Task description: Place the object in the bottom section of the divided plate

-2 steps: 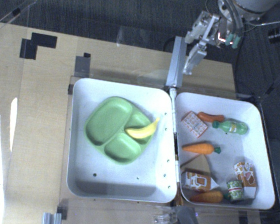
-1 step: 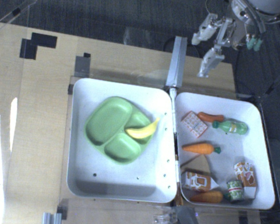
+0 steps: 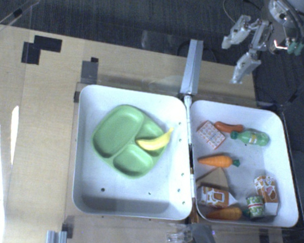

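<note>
Camera view shows the hand (image 3: 242, 49) open and holding nothing, raised above the tabletop beyond the right bin (image 3: 287, 162), while the banana (image 3: 155, 141) lies on the green divided plate (image 3: 118, 133) in the left bin (image 3: 87, 154), straddling the ridge rather than settled in the bottom section.

The arm (image 3: 298, 7) is running off the top edge (only its wrist showing), and labels on the small cartons (image 3: 217, 196) are blurring.

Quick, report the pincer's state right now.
Pincer: open, holding nothing, raised beyond the far edge of the right bin. The banana lies on the green divided plate.
</note>
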`<state>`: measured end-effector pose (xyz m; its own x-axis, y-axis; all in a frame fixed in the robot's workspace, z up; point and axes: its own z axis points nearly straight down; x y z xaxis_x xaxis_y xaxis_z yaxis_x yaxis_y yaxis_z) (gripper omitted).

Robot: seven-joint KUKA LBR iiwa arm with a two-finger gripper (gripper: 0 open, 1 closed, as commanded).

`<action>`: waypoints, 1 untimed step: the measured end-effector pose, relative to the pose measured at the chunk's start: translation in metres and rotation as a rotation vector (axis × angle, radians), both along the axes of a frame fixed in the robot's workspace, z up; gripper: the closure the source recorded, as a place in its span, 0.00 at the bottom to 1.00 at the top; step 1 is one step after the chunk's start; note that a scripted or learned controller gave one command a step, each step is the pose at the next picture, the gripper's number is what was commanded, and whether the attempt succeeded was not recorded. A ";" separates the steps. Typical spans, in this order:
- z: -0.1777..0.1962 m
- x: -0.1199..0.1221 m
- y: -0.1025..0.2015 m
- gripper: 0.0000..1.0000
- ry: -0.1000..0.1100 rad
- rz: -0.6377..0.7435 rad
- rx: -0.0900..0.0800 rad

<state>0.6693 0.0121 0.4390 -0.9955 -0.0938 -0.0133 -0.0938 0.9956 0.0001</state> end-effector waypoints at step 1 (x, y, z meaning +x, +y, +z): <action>0.000 0.000 -0.036 0.00 -0.001 0.316 -0.004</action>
